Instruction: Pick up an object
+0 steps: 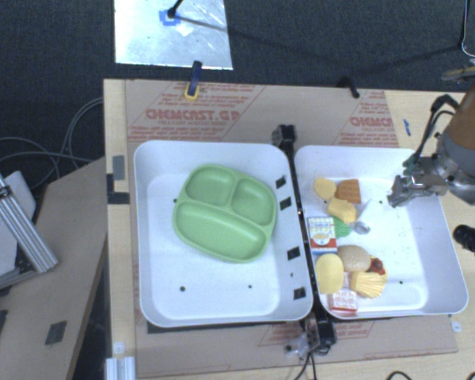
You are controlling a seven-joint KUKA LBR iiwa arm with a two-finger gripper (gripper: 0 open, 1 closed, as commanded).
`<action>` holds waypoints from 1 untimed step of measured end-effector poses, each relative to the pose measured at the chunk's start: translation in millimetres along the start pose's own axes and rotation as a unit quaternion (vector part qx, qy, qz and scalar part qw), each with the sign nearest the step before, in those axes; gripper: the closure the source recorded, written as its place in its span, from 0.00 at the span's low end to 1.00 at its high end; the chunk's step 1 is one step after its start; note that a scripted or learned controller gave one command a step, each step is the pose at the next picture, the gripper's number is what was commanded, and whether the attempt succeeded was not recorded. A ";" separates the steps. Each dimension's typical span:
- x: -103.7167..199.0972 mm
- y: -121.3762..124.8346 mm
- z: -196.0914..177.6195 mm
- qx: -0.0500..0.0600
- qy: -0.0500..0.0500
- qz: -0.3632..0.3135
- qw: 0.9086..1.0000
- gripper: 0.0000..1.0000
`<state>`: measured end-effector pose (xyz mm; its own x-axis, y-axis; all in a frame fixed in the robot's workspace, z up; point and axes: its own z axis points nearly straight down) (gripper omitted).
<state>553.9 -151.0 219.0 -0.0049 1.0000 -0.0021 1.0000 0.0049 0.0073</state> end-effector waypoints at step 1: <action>0.0 0.9 -5.5 0.002 0.001 0.000 1.000 1.00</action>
<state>554.8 -151.0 224.5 -0.0046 1.0000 -0.0007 1.0000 0.0046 0.0026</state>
